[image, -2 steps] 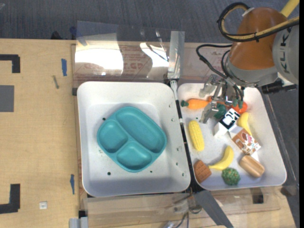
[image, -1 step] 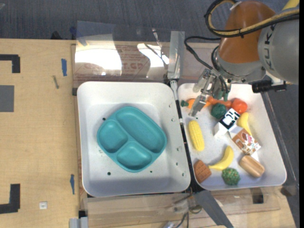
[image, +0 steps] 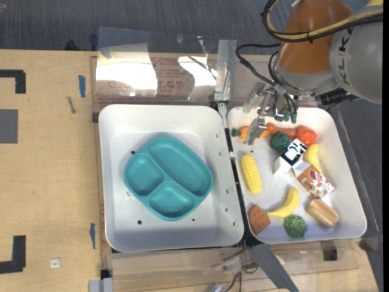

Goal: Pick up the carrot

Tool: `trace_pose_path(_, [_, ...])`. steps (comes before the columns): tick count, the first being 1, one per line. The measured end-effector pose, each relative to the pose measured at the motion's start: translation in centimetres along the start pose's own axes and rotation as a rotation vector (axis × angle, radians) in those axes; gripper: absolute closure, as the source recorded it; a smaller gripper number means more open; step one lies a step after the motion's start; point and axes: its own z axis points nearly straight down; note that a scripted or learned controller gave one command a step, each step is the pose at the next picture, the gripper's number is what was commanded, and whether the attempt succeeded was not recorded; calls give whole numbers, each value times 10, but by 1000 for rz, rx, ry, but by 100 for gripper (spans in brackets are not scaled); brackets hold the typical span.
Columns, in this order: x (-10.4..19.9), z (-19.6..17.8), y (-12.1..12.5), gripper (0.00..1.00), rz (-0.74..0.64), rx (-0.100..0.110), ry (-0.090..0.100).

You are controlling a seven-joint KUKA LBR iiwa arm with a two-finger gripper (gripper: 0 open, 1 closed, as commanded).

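The gripper (image: 262, 119) hangs low over the far left corner of the right bin (image: 349, 181), directly above the carrot (image: 276, 128) — apparently lined up for a grasp. The carrot lies flat against the far wall, beside a green vegetable (image: 280, 142) and a tomato (image: 307, 135). Whether the jaws are spread or closed cannot be told — nothing visibly sits between them. The teal plate (image: 168, 176) waits in the left bin (image: 115, 126).

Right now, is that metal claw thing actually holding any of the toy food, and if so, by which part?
It cannot be told. The end effector hangs low over the carrot in the right bin, but the view doesn't settle whether it has a hold.
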Motion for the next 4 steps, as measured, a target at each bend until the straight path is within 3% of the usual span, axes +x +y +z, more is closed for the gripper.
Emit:
trace_pose_path(1, [96, 62, -80, 0, 151, 4, 12])
trace_pose_path(2, [57, -2, -32, 0, 544, 0, 0])
trace_pose_path(3, [18, 1, 7, 0, 838, 3, 4])
trace_pose_path(4, [38, 0, -51, 0, 862, 7, 8])
